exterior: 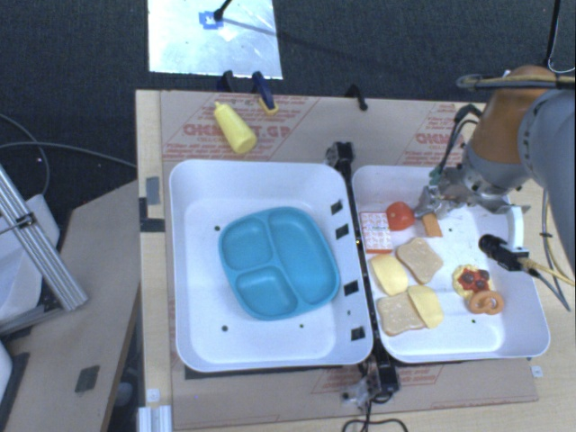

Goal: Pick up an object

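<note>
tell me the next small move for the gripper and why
Probably a short descent straight down. The gripper sits over the right bin, beside the red tomato piece and the small orange piece, and nothing shows between its fingers.

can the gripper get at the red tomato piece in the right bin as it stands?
Probably yes. The gripper sits low in the right bin, just right of the red tomato piece, which lies exposed with nothing on top; the orange block beside it might crowd a finger.

Glossy smooth plastic forms the white bins [193,241]; left of them lies a matt wooden board [99,241], behind them a crinkled foil-like sheet [214,25].
</note>
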Motion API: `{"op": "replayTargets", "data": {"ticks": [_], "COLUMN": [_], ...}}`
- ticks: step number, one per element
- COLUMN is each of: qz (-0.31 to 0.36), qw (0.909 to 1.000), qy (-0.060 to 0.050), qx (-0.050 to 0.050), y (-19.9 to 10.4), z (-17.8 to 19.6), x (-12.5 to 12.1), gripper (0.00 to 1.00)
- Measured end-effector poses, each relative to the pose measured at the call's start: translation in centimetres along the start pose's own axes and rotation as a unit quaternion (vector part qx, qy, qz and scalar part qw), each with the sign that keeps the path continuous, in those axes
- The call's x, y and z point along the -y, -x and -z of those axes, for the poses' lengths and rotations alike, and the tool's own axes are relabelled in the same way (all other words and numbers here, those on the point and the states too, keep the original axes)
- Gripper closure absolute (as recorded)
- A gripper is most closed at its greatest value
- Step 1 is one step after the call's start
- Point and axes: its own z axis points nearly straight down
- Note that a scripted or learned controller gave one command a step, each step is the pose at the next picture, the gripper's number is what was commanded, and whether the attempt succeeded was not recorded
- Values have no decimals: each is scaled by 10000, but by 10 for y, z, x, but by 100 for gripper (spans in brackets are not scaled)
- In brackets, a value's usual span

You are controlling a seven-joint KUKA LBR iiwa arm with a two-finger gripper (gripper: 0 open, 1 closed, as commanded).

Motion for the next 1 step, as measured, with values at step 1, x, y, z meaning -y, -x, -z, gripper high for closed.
{"op": "replayTargets", "data": {"ticks": [1], "qz": [-25], "qw": [10000], "qy": [-8], "qx": [-9], "y": [-30], "z": [-6], "x": [-7], "gripper": [100]}}
